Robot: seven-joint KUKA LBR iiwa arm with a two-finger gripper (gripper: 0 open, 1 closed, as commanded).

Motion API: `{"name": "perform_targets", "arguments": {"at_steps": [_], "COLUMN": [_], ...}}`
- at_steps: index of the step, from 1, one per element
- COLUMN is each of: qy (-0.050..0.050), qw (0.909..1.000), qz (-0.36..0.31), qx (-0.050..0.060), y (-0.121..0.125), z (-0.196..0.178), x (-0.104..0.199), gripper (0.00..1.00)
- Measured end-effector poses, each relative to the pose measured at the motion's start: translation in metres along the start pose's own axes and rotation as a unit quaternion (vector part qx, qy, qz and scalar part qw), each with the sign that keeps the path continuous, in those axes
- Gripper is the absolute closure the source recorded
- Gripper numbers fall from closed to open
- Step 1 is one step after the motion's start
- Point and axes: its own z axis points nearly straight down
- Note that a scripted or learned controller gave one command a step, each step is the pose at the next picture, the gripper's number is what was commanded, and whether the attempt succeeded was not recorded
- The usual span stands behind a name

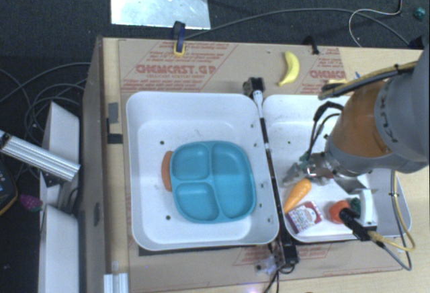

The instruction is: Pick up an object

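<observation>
My gripper (306, 171) hangs low over the right bin (289, 117), near its left wall. An orange carrot (297, 194) lies tilted just below the gripper, its upper end right by the gripper's tip. I cannot see anything held. A red packet (304, 216) lies in front of the carrot, near the bin's front edge. A small red and green thing (338, 210) sits to the right of the packet, partly covered by the wrist.
The left bin (148, 123) holds a blue divided plate (212, 180), with a brown sausage-like piece (166, 170) against its left rim. A yellow banana (290, 68) lies on the bench behind the right bin. The grey and orange arm covers the right bin's right half.
</observation>
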Motion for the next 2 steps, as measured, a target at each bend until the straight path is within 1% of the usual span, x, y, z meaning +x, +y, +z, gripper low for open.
{"name": "perform_targets", "arguments": {"at_steps": [1, 2], "qy": [0.0, 0.0], "qw": [1.0, 1.0], "qz": [0.0, -0.001], "qx": [0.0, 0.0], "y": [-0.011, 0.03], "z": [0.0, 0.0], "x": [0.001, -0.011], "gripper": [0.0, 0.0]}}
